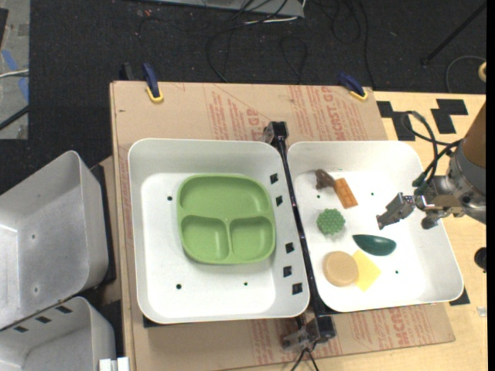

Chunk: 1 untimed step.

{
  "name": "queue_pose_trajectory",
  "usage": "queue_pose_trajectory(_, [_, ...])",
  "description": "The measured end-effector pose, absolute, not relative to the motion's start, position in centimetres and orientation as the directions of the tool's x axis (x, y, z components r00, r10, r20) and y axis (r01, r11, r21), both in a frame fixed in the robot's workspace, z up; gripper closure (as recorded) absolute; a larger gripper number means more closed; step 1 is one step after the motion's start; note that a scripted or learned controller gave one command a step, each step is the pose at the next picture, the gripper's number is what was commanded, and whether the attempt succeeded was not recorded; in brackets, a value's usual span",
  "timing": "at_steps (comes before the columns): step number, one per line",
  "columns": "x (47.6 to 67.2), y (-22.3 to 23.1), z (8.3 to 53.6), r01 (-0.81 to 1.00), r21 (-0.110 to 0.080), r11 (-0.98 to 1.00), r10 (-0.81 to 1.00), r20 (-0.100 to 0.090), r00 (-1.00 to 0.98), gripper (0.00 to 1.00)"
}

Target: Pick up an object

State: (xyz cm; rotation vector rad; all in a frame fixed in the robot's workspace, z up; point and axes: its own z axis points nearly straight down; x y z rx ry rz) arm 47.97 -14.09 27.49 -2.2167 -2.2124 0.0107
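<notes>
My jaws (396, 211) hang apart and hold nothing just above the dark green piece (375, 244) in the right bin (433, 277); it looks light, smooth, probably slippery, so I'd pinch across its narrow middle.

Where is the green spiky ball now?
The green spiky ball lies in the right bin, near its left wall, below the orange block and above the tan disc.

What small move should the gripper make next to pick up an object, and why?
Probably a short move down and toward the dark green object. The gripper hangs in the right bin just above and to the right of it in the view, with nothing seen between its fingers. That object lies apart from the tan disc and the green ball.
</notes>
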Motion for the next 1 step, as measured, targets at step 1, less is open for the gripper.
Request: queue_pose_trajectory(1, [48.16,-14.04,28.04,1.0,0.0,0.001,1.0,0.0,-0.001,0.0])
